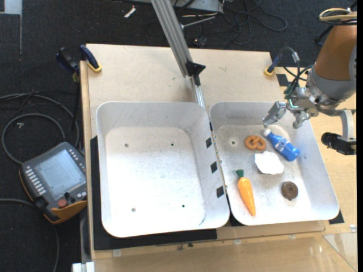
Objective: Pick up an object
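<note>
Gripper [286, 117] (open) — above blue bottle [282, 144]

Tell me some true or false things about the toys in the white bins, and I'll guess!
1. The carrot lies in the right bin. True.
2. The blue bottle lies in the left bin. False: it lies in the right bin, next to the pretzel.
3. The robot's gripper hangs above the far end of the right bin, close to the blue bottle. True.
4. The jaws are squeezing the carrot. False: the carrot lies on the bin floor, away from the gripper.
5. A brown round thing lies near the bin's right side. True.
6. The white flat piece is on top of the carrot. False: it lies apart from it, near the bottle.
</note>
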`<state>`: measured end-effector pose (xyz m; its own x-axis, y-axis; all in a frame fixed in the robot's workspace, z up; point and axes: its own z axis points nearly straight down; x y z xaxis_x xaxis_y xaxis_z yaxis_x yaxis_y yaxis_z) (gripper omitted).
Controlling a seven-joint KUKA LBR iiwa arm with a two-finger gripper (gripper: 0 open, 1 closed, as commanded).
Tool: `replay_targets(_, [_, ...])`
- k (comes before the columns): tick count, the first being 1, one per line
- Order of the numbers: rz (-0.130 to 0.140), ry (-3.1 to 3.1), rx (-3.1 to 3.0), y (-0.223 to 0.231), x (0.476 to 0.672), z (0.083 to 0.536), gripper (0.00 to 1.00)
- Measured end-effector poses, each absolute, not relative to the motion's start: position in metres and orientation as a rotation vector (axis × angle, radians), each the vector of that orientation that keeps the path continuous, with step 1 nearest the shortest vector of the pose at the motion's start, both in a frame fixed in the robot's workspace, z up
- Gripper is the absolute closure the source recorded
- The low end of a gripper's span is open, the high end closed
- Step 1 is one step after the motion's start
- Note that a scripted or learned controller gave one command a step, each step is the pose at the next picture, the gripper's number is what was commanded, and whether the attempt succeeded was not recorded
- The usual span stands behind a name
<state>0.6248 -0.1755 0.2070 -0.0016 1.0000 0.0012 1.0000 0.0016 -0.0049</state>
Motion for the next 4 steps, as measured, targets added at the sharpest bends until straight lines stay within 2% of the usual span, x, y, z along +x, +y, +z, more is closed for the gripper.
replay_targets(1, [0.002, -2.225, -2.218, -0.175, 0.626, 0.209, 0.00])
replay_targets(2, [0.005, -2.219, -2.217, -0.175, 0.628, 0.146, 0.00])
replay_targets(3, [-0.008, -2.224, -2.226, -0.175, 0.631, 0.096, 0.00])
replay_targets(4, [-0.011, -2.230, -2.228, -0.175, 0.632, 0.110, 1.00])
